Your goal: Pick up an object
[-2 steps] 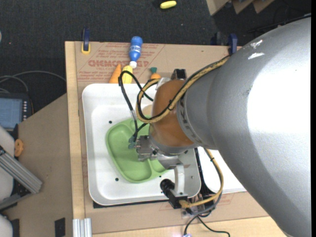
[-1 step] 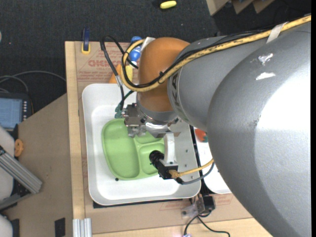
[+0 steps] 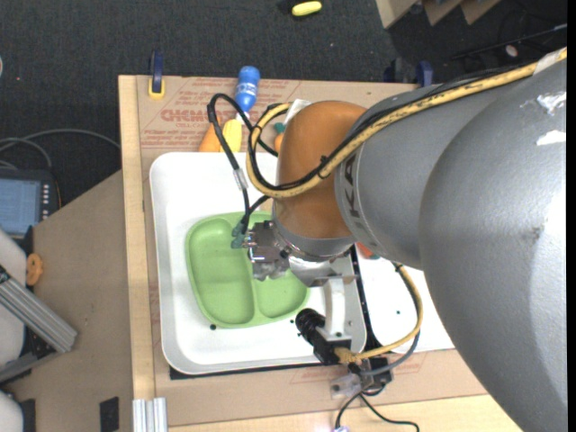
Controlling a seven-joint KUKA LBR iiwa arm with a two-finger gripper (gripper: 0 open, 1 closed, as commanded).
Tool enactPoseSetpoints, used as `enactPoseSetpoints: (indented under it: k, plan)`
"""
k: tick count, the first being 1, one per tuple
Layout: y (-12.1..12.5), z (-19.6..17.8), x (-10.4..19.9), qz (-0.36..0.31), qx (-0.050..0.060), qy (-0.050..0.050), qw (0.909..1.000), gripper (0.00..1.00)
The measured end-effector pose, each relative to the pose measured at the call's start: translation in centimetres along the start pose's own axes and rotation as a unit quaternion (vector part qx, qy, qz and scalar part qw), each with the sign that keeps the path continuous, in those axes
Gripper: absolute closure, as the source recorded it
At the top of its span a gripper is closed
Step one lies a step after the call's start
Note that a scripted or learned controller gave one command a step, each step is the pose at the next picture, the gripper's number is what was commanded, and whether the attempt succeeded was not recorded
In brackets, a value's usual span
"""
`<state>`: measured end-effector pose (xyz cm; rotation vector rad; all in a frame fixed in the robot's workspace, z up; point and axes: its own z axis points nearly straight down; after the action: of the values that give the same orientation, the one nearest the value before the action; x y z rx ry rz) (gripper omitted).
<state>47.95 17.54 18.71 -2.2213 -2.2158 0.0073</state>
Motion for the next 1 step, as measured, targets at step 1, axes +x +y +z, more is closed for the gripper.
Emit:
enactPoseSetpoints:
  k: [1]
  plan:
    - [-0.10,0.13,-0.37,-0.001,-0.001,0.000,1.0000,1.00]
